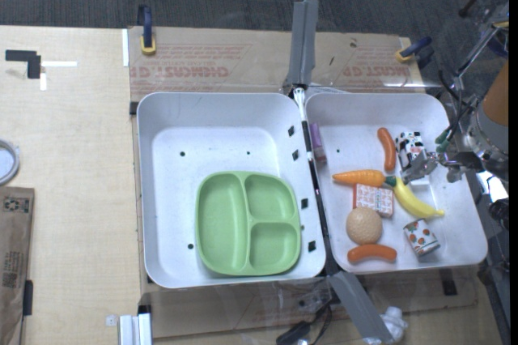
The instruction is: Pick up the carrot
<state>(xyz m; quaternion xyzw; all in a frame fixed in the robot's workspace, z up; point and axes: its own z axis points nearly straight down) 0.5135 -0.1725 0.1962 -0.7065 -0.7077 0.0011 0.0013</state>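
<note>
The carrot (358, 177) is orange with a green tip and lies on its side in the middle of the right bin (356, 112). Its green end points right, toward the banana (416, 201). My gripper (422, 166) reaches in from the right edge and hangs just right of the carrot's green tip, above the banana's upper end. Nothing can be seen held in it.
Around the carrot lie an orange sausage (387, 149), a red-and-white box (374, 199), a tan ball (364, 225), a second sausage (372, 254), a small can (421, 239) and a black-and-white item (411, 147). A green divided plate (248, 223) sits in the left bin (162, 173).
</note>
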